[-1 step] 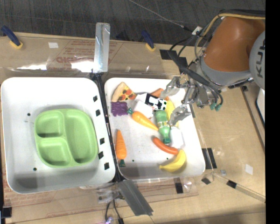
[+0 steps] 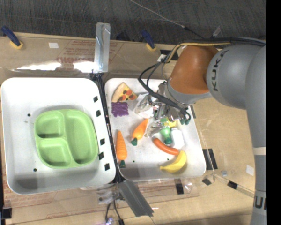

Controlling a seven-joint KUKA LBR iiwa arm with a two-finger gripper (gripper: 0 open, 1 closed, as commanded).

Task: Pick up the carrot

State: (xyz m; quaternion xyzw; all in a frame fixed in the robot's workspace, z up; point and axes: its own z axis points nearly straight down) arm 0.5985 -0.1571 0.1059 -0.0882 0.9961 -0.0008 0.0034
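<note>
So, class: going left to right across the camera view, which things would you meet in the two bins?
Green divided plate → purple grapes and the carrot by the bin wall → second carrot → red chili → banana. The gripper hangs above the right bin.

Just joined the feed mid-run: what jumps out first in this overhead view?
The big grey arm with its orange band reaches in from the right, its gripper low over the right bin among toy food. Two carrots lie there: one just left of the gripper, another by the bin's left wall, with a banana near the front. The left bin holds a green divided plate.
</note>
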